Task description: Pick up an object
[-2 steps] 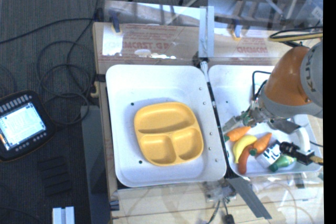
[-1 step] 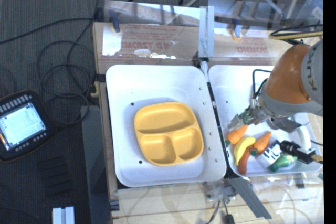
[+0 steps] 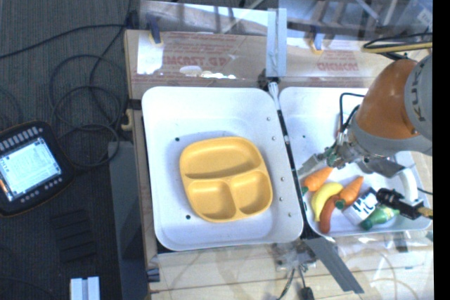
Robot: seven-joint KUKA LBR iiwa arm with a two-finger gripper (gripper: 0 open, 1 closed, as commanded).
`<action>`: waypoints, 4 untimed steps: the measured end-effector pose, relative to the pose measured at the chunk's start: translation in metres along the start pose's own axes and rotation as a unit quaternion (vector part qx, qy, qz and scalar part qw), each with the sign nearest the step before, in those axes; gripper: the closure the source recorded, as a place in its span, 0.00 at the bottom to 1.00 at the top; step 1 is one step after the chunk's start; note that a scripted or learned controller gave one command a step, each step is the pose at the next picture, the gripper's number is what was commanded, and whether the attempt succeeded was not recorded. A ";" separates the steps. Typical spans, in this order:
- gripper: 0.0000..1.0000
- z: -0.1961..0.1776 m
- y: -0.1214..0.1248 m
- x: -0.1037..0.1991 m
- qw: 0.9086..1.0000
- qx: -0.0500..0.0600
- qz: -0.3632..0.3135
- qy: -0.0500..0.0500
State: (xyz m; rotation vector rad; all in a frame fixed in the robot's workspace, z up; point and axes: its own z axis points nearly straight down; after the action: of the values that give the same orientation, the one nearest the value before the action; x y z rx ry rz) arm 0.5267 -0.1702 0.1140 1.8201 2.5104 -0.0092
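From the overhead camera view we see two white bins side by side. The left bin holds a yellow divided tray lying flat near its middle. In the right bin, toward its near left corner, lies a cluster of toy food: an orange carrot, a yellow banana, a second orange-red piece and a green item beside a white card. The arm reaches in from the right, and its gripper sits just above the carrot. We cannot tell how it is set, or whether it touches anything.
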 end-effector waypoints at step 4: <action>0.00 0.020 -0.037 0.000 0.993 -0.003 -0.120 0.006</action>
State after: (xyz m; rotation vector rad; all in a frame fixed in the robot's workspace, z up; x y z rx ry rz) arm 0.4918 -0.1824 0.0936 1.5096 2.7164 0.0001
